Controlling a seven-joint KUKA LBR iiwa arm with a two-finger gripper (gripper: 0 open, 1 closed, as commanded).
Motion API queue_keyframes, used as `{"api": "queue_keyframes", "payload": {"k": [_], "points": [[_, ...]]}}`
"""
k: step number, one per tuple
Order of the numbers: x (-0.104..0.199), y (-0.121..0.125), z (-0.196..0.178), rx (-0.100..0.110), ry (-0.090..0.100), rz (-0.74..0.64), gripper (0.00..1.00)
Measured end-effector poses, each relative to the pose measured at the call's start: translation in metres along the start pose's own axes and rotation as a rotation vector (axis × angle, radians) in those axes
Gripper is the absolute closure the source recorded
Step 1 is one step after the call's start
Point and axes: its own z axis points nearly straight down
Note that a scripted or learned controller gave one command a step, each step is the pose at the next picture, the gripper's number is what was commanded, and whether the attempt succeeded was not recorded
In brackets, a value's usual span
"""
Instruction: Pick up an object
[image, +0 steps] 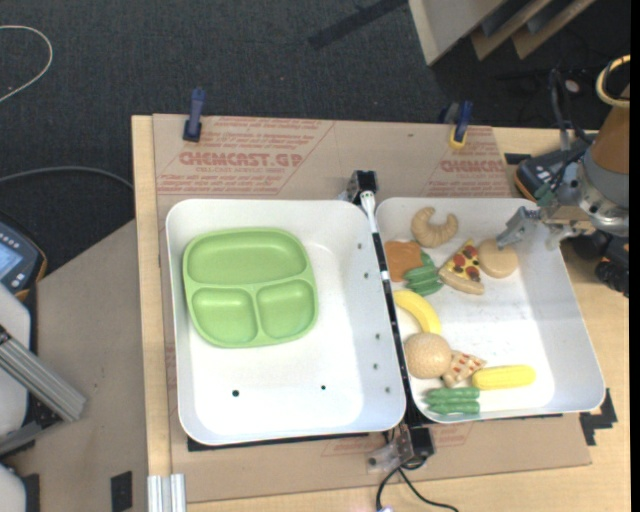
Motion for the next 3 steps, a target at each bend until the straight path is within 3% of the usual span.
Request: {"api": "queue_keyframes", "payload": {"k": [1,2,3], "points": [[0.006,-0.044,0.071,0.012,0.015,-0.002,0.00],[0.000,-0.059,-0.021,-0.001,0.000,0.000,0.00],[0.038,-0.081,0.059,0.007,0.005,-0.002,0.00]]}}
